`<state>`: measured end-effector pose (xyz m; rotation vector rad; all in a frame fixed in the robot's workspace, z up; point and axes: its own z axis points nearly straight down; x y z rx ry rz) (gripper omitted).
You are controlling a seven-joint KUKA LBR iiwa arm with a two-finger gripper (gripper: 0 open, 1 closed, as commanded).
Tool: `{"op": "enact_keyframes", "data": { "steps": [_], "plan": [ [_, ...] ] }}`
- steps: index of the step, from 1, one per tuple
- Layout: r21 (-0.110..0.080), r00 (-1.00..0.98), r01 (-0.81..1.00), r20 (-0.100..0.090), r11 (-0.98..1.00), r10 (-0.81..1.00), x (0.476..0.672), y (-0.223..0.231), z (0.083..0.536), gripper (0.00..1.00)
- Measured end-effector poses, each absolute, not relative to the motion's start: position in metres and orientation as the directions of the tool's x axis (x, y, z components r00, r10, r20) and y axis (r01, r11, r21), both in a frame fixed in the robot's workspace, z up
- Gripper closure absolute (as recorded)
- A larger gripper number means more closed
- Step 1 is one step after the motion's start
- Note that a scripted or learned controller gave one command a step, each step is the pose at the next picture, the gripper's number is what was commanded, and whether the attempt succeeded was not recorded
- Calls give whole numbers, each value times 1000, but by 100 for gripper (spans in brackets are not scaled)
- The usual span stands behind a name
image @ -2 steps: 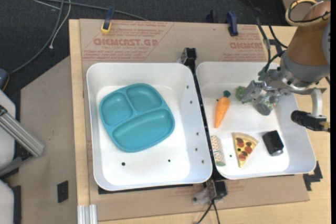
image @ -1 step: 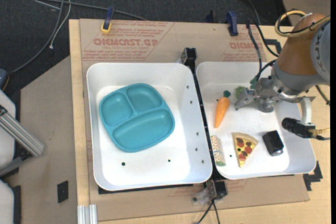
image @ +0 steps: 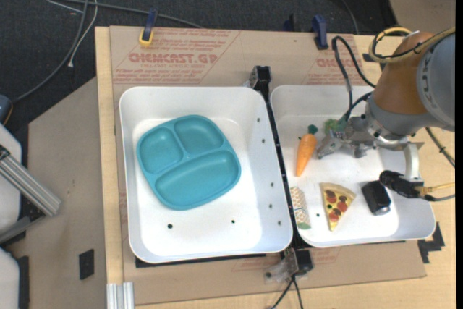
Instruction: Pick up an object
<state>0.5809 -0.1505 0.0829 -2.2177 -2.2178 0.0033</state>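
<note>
In the right bin (image: 362, 101) an orange toy carrot (image: 305, 153) with a green top lies near the left wall, pointing toward the front. My gripper (image: 329, 147) hangs low over the bin's middle, just right of the carrot. A small green thing (image: 333, 126) shows right behind the gripper; whether they touch is unclear. A toy pizza slice (image: 336, 204) lies toward the front of the same bin. A small patterned bar (image: 299, 206) rests against the bin's left wall, beside the pizza slice.
The left bin (image: 137, 228) holds a blue divided plate (image: 189, 160) lying flat in its middle. Blue clamps (image: 149, 25) grip the bench's back edge. Cables trail over the dark floor behind the bench.
</note>
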Motion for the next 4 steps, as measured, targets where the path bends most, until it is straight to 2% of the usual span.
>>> {"op": "enact_keyframes", "data": {
  "steps": [1, 2, 4],
  "plan": [
    [0, 0, 1000, 2, 0, 1000, 583, -151, 96, 100],
    [7, -1, 1000, -2, 1, 1000, 581, -152, 161, 100],
    [8, -3, 1000, -1, 3, 1000, 582, -147, 259, 100]
  ]
}}
